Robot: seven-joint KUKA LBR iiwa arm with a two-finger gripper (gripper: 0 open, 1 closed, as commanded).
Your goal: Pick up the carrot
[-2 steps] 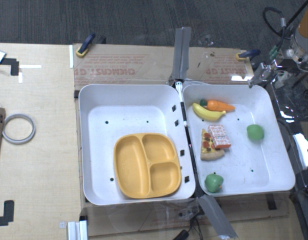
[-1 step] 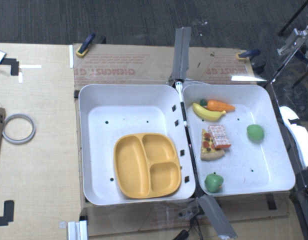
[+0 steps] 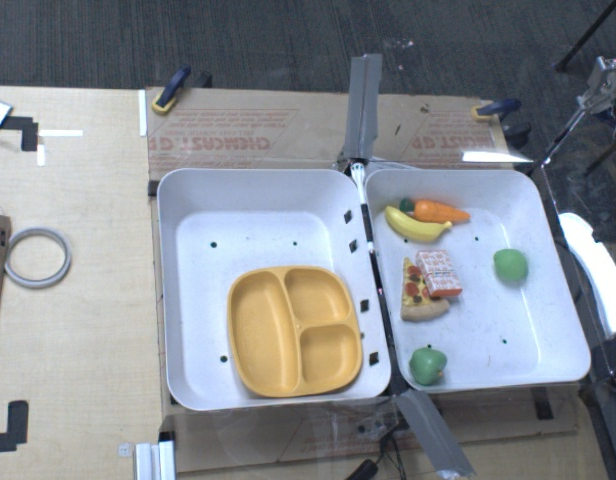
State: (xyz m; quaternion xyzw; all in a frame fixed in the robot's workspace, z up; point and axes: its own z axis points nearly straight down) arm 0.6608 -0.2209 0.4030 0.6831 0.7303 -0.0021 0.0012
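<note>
Carrot [image 3: 440, 211] in right bin [image 3: 548, 278], touching banana [image 3: 416, 226]; claw state: cannot tell.

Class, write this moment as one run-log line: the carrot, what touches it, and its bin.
carrot: lying at far side of right bin | touching: banana | grasp: not yet done

On the wooden bench [image 3: 78, 368], the left white bin [image 3: 188, 208] holds a yellow three-compartment plastic plate [image 3: 293, 330], while the right white bin [image 3: 548, 338] holds an orange toy carrot [image 3: 440, 211] touching a yellow banana [image 3: 416, 225], a pizza slice [image 3: 418, 293], a small red-and-white box [image 3: 439, 273] and two green fruits [image 3: 510, 265].
</note>
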